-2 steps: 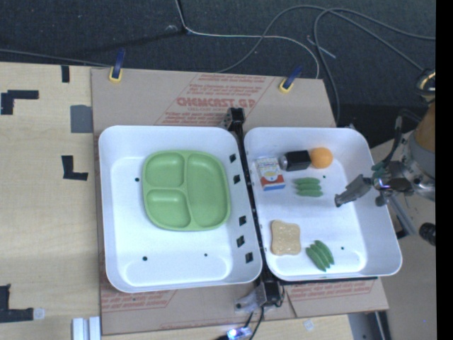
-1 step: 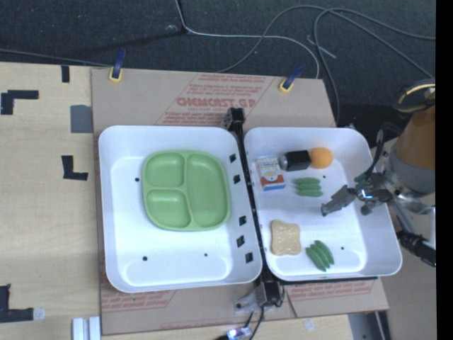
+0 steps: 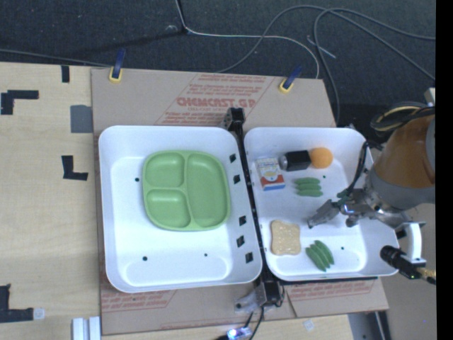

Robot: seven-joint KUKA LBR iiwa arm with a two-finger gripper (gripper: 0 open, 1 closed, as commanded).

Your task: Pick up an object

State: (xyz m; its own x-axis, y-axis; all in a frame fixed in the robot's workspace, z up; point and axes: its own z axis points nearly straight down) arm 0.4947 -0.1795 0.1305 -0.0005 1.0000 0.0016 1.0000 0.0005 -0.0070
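The jaws point(image 3: 320, 217), empty though I cannot tell how wide they gape, hover inside the right bin point(image 3: 354, 139) between toast point(image 3: 285, 237) and pea pods point(image 3: 320, 254), seemingly choosing.

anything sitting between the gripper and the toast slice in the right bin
Nothing visible does. The gripper hangs over the right bin, and bare white floor lies between it and the toast slice. The pea pod lies off to the side.
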